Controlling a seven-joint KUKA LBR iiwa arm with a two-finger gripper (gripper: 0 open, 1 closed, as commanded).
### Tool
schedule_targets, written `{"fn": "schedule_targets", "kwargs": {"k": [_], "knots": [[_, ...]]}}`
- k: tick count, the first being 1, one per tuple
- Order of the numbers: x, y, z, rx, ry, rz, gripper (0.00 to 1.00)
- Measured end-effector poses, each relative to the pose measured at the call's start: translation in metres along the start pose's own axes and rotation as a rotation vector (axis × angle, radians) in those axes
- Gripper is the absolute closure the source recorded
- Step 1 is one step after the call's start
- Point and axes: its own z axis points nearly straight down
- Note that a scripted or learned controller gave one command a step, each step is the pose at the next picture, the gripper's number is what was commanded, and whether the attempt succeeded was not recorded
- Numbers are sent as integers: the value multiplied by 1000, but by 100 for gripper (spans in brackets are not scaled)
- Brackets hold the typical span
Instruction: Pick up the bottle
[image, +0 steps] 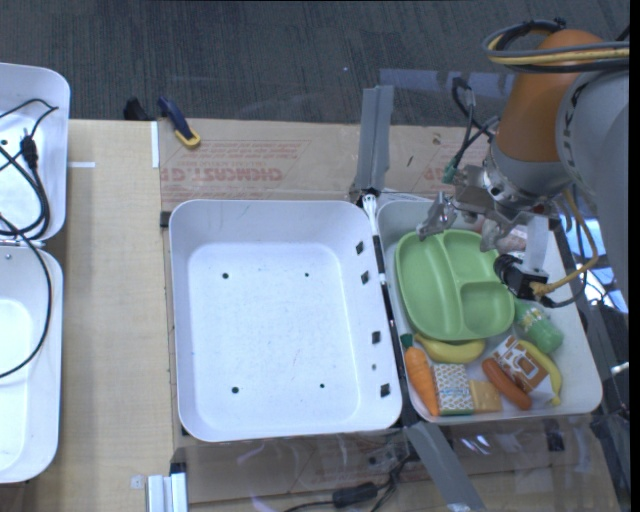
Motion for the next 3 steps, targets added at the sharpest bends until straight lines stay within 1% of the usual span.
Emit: {"fn": "schedule_targets", "kwargs": {"k": [1, 2, 3], "knots": [[-62, -30, 129, -4, 1, -337, 0], [-130, -52, 46, -2, 1, -252, 0], [-167, -35, 121, -2, 9, -189, 0]]}}
